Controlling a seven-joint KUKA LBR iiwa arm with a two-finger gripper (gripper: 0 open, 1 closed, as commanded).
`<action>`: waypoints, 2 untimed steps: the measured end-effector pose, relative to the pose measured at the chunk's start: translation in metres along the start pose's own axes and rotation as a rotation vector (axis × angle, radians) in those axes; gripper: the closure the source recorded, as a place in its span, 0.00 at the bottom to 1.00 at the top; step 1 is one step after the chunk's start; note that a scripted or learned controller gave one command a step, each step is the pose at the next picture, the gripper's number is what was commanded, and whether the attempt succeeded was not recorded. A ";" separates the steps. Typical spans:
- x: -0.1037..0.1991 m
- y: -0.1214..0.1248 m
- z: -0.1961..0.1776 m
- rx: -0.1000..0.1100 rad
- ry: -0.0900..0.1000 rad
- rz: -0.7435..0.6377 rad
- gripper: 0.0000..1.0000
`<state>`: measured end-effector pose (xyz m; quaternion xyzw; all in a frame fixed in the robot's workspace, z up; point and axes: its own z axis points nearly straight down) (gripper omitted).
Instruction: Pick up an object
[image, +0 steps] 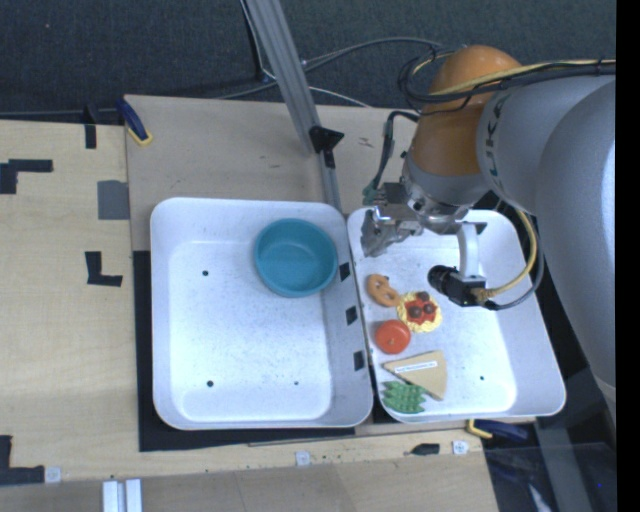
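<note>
1. The gripper (383, 237) is hovering at the right bin's (520, 395) far left corner, just beside the divider wall; whether its fingers are parted I cannot tell.
2. The toy foods are lying near that wall: a pretzel (381, 290), a red tomato (392, 336), a small pizza (421, 312), a sandwich wedge (424, 373) and a green piece (403, 398) (nothing is being held).
3. The bin's right half is offering room.
4. A blue bowl (295, 257) is sitting in the left bin (200, 385), across the divider.
</note>
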<state>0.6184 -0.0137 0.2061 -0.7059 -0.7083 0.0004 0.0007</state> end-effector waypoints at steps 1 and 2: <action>0.056 -0.022 -0.001 -0.001 0.000 -0.001 1.00; 0.098 -0.040 -0.004 -0.001 0.000 0.000 1.00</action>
